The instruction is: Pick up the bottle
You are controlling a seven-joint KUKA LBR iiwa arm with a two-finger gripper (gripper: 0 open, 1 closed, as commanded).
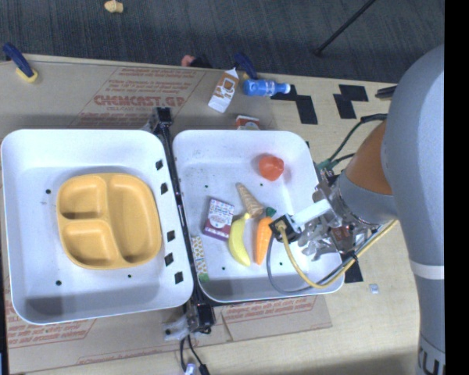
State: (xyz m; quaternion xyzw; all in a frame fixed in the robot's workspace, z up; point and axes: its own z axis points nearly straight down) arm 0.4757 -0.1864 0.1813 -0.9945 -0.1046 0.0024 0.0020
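Your gripper (322, 239) sits low in the right bin (189, 209), beside the carrot (262, 239); whether it is open, I cannot tell. The blue bottle (259, 88) lies outside.

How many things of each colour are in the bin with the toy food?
Yellow: 1, the banana
Orange: 1, the carrot
Red: 1, the round red toy
Tan: 1, the cone
Purple: 1, the small packet
Total: 5
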